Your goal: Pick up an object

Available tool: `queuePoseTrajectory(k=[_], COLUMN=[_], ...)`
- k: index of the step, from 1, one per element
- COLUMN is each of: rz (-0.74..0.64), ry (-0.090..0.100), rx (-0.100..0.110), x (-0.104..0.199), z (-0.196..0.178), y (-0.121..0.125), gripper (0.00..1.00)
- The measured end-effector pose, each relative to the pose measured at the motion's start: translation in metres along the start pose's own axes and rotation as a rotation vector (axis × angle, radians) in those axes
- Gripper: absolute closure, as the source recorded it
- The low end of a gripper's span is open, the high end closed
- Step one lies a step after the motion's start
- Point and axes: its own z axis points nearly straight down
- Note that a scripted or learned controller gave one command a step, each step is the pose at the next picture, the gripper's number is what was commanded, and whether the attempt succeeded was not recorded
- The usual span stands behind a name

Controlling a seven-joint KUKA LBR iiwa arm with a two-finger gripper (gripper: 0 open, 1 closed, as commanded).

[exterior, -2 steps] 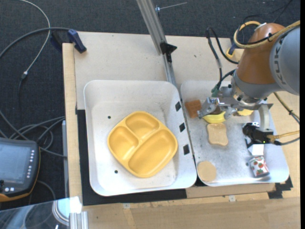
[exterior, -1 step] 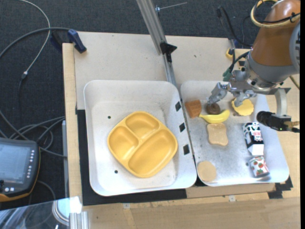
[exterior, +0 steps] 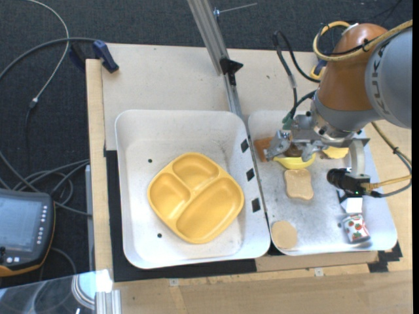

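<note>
Hovered over the yellow piece [exterior: 298, 163], at 11 o'clock in the right bin [exterior: 386, 231]. Could not tell the gripper [exterior: 296, 150] opening. Might have slipped off its curve, bumping the toast [exterior: 298, 185] at 6 o'clock.

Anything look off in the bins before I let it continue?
Nothing spilled or broken. The yellow divided plate lies flat in the left bin, turned at an angle to its walls. In the right bin, the toast slice and round cracker lie loose, and the gripper hangs over a yellow piece.
</note>
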Motion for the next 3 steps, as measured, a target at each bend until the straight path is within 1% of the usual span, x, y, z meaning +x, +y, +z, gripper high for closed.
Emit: queuePoseTrajectory(k=[1,2,3], rz=[0.002,-0.003,-0.001], ry=[-0.001,-0.002,0.0], rx=[-0.009,-0.014,-0.002], x=[-0.001,0.034,0.064], z=[-0.014,-0.021,-0.002], y=[0.002,0.06,0.027], gripper=[1.0,1.0,1.0])
